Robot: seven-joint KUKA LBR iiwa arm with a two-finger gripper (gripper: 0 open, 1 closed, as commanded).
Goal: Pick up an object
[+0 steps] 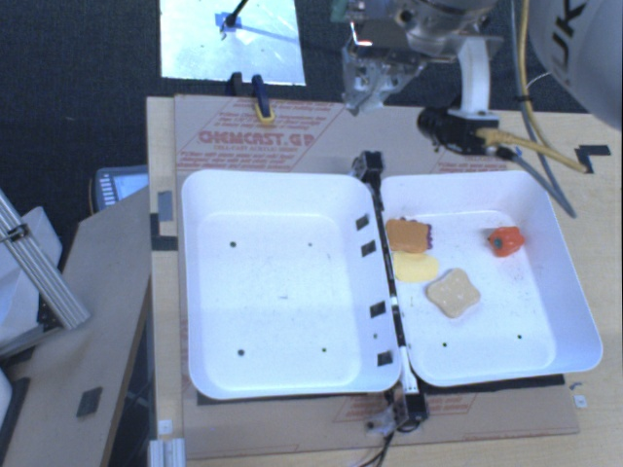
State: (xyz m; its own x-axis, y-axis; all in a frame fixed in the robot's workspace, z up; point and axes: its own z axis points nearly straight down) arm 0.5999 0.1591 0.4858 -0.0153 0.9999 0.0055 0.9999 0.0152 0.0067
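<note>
the right bin [565, 290] holds a bread-shaped piece [453, 293], yellow disc [417, 268], orange-purple block [409, 234] and red piece [504, 241], clustered left, red apart. gripper [365, 86] hangs above the counter [292, 134]; cannot tell its jaws' state.

A shiny square metal plate [232, 25] lies on the dark floor at the far left. Just near of it, a yellow and black clamp [261, 101] grips the far edge of a brown cardboard sheet printed with red lettering [255, 136]. A ribbed aluminium bar [37, 266] slants at the left edge.
</note>
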